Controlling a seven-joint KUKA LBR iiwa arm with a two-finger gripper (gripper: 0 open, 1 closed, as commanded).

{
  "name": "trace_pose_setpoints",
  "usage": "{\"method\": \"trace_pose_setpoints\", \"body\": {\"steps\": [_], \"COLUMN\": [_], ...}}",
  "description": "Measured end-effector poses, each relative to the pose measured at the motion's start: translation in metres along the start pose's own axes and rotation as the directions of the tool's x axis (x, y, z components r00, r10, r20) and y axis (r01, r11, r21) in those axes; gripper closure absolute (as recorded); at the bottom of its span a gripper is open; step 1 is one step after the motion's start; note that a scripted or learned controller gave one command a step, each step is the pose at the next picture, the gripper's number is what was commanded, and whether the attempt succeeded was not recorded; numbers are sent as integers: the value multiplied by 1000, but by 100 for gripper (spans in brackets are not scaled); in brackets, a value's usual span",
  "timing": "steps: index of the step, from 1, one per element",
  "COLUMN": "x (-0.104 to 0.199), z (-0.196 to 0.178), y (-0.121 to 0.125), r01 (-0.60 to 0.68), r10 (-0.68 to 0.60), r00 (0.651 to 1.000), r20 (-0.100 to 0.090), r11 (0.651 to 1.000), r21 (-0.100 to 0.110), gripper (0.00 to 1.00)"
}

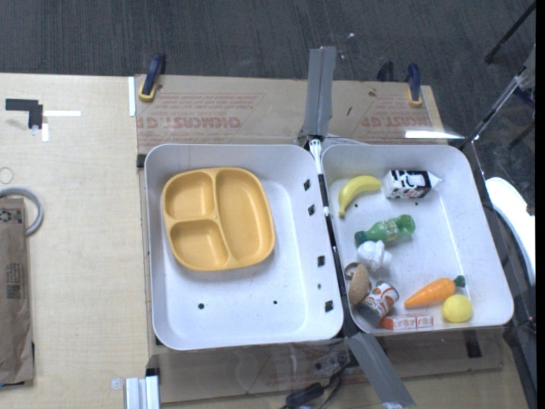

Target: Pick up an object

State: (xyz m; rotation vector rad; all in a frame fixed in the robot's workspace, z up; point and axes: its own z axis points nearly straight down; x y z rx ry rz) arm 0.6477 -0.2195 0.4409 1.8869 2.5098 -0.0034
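Observation:
The right bin (481, 228) holds several small toy items. A yellow banana (356, 192) lies near its back left, with a black-and-white milk carton (410, 183) beside it. A green bottle (386, 229) lies in the middle, and a small white object (373, 253) sits just below it. Toward the front are a brown item (358, 283), a red-and-white can (380, 299), an orange carrot (433, 291), a yellow lemon (457, 308) and a flat red-and-white packet (412, 322).
The left bin (170, 313) holds a yellow divided plate (218, 218) with three compartments. A grey post (320, 92) rises behind the seam between the bins. Blue clamps (153, 75) pin brown cardboard at the back. A brown paper bag (14, 279) lies on the bench at far left.

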Motion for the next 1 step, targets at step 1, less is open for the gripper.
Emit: {"method": "trace_pose_setpoints", "body": {"steps": [1], "x": [-6], "z": [-1], "y": [11], "r01": [408], "r10": [-407], "r00": [913], "r20": [1], "r11": [913], "r21": [-2], "gripper": [100]}}
